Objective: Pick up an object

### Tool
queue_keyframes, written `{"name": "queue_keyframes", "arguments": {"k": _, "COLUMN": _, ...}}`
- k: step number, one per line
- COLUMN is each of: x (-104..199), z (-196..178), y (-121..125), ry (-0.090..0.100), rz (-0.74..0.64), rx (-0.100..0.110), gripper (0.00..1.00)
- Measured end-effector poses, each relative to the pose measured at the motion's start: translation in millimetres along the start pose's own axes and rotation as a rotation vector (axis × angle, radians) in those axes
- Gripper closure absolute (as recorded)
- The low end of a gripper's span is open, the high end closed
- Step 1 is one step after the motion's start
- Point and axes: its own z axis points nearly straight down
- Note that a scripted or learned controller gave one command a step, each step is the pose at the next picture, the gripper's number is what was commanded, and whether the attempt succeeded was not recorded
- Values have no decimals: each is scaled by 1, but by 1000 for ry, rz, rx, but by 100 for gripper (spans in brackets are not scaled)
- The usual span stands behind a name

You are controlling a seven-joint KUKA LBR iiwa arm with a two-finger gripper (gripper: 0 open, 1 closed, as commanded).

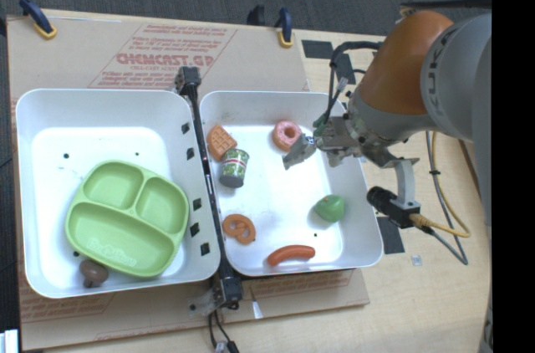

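Gripper (299, 150) of grey arm (456, 75) with orange band (405, 63), reaching in from the right and poised over the upper right part of the right bin (368, 217), just beside the pink frosted doughnut (287, 134); fingers close together, nothing visible between them, exact jaw gap not discernible. Right bin contents: doughnut near the upper wall; waffle-patterned orange cracker (220, 141) at upper left, beside the divider; small green-labelled cup (234, 167) just below the cracker, tilted; pretzel (238, 227) lower left; red sausage (291, 255) along the lower wall; green rounded fruit or vegetable (329, 208) at right, below the gripper and apart from it. Left bin (50, 125): light green three-compartment tray (127, 217), set at a slant in the lower half; small brown object (94, 273) touching the tray's lower left edge, identity unclear. Both bins side by side on printed cardboard sheet (167, 54), held by blue-and-yellow clamps (38, 17) at the top edge. Black clips (189, 78) at the seam between the bins. Yellow cable (447, 209) trailing across the bench at right.
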Motion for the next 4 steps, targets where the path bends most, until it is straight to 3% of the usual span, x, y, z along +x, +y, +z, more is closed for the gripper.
{"name": "queue_keyframes", "arguments": {"k": 1, "x": -30, "z": 24, "y": -65, "ry": -2, "rz": 0, "rx": 0, "gripper": 0}}
{"name": "queue_keyframes", "arguments": {"k": 2, "x": -57, "z": 119, "y": -21, "ry": -2, "rz": -1, "rx": -2, "gripper": 0}}
{"name": "queue_keyframes", "arguments": {"k": 3, "x": -57, "z": 109, "y": -21, "ry": -4, "rz": -7, "rx": 0, "gripper": 100}}
{"name": "queue_keyframes", "arguments": {"k": 4, "x": -37, "z": 0, "y": -64, "ry": -1, "rz": 1, "rx": -4, "gripper": 100}}
